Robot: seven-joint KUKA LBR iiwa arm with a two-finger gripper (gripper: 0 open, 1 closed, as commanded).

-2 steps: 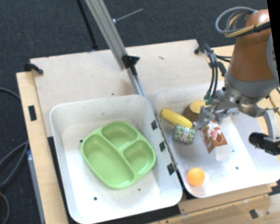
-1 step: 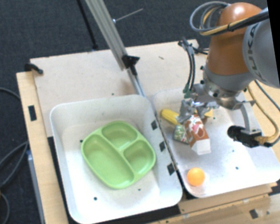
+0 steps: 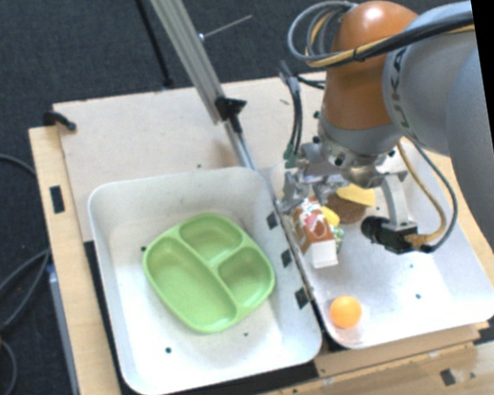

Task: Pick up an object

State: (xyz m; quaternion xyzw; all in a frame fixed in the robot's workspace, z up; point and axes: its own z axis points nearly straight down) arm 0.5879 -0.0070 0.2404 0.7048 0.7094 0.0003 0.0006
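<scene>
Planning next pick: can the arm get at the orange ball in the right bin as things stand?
Probably yes. The orange ball lies alone near the front edge of the right bin, apart from the clutter under the gripper, with nothing over it. The nearby bin wall might crowd a grasp.

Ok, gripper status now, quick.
Gripper: low in the right bin, right above a small colourful object by the bin's left wall; whether it is open, closed or holding anything cannot be told.
</scene>
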